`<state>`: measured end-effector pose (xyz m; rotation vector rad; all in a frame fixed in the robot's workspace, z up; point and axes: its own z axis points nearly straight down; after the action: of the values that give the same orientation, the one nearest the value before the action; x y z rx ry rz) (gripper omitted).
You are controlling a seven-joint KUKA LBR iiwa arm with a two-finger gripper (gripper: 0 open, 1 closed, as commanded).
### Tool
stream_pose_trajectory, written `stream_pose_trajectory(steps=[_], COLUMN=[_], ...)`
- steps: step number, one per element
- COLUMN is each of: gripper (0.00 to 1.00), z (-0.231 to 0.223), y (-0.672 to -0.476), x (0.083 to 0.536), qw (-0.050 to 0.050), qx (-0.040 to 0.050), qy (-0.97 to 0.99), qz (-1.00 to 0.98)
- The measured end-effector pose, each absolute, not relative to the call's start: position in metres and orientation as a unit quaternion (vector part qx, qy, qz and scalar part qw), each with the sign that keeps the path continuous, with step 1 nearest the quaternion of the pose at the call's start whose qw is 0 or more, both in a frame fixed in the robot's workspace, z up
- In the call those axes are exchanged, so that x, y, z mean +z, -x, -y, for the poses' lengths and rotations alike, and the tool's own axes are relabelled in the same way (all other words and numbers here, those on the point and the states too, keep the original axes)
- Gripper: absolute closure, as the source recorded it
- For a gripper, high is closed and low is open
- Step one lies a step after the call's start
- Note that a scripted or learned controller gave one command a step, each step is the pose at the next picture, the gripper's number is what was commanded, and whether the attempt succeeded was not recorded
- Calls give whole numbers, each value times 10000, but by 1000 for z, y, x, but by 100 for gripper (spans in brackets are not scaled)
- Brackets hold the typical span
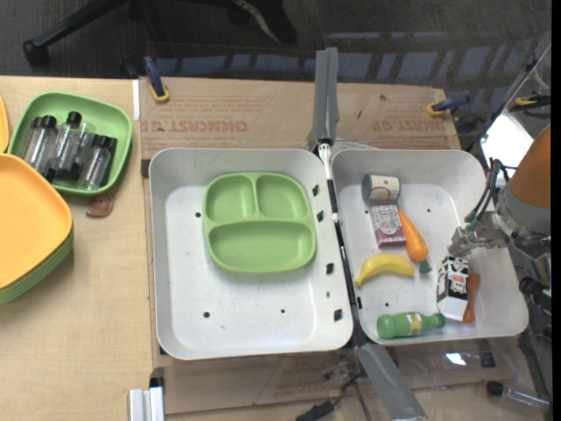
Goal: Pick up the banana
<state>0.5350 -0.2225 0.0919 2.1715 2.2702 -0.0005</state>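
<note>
Right bin (438, 169): banana (384, 267) is lying near the middle, curved, just left of the carrot (415, 239) and below the small pink box (386, 224). Green bottle (409, 324) is lying along the near wall. Gripper (467, 239) is hanging over the bin's right side, just above the cow-print carton (453, 288), well apart from the banana. Finger spread: cannot tell, too small and cluttered. Nothing visibly held. Left bin (175, 261) is carrying a green divided plate (259, 222).
</note>
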Motion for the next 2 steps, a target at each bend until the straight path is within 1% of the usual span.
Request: stream_pose_trajectory(steps=[1, 2], gripper=[100, 100], z=[159, 91], y=[-563, -600], x=[133, 191], qw=[1, -4], qx=[-4, -10], qy=[-7631, -6910], qz=[-6463, -7228])
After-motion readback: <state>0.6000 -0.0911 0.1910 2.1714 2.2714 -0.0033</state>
